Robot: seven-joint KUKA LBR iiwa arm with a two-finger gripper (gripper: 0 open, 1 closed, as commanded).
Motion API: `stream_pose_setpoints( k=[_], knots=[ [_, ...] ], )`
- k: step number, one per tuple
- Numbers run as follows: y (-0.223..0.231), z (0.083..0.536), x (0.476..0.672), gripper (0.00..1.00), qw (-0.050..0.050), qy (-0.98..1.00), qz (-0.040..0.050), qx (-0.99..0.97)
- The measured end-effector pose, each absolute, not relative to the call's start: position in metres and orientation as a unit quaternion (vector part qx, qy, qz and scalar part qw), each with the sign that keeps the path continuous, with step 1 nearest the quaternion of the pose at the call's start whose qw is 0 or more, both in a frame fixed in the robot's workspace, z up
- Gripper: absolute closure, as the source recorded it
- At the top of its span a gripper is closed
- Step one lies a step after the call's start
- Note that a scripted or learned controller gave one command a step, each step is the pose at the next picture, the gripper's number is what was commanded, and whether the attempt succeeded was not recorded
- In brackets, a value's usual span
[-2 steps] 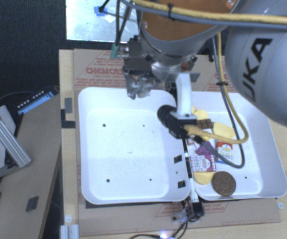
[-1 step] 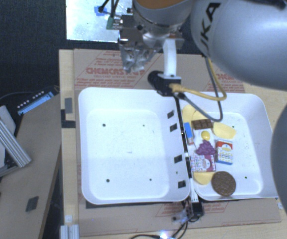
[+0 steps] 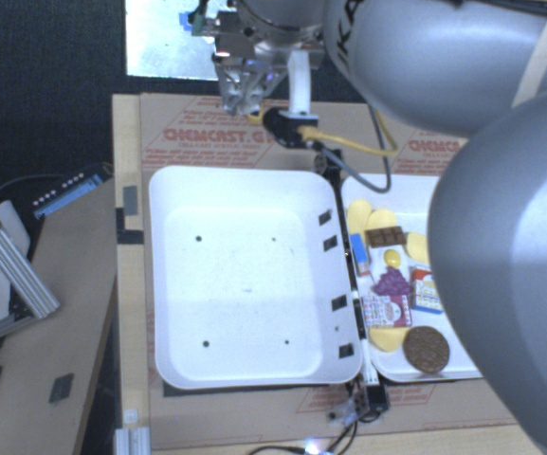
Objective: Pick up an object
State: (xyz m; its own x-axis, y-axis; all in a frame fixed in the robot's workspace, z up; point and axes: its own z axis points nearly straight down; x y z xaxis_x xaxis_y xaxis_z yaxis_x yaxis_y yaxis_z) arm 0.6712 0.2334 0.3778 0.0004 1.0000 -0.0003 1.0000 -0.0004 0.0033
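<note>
The gripper [image 3: 243, 91] hung beyond the left bin's [image 3: 245, 183] far rim; its finger state could not be told. Objects [image 3: 396, 292] lay crowded in the right bin [image 3: 387, 375].

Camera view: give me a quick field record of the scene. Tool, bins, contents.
tool: above the far edge of the bench, beyond the left bin, over the cardboard sheet
tool load: nothing seen between its fingers
left bin: white, shallow
right bin: white, partly hidden by the arm
right bin contents: brown round disc, purple item, yellow pieces, small printed packets
arm: grey, covering the right side of the view
</note>
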Motion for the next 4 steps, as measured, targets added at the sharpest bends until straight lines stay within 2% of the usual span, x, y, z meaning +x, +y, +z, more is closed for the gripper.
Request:
stream_pose_setpoints(
  k=[1,2,3,4],
  knots=[
    [0.189,0.424,0.669,1.00,0.002,0.707,0.0024,0.708],
    [0.237,0.275,0.660,1.00,-0.002,0.709,-0.0026,0.705],
    [0.210,0.402,0.665,1.00,0.003,0.707,0.0052,0.707],
    [0.167,0.466,0.669,1.00,0.002,0.707,0.0028,0.707]
  ],
)
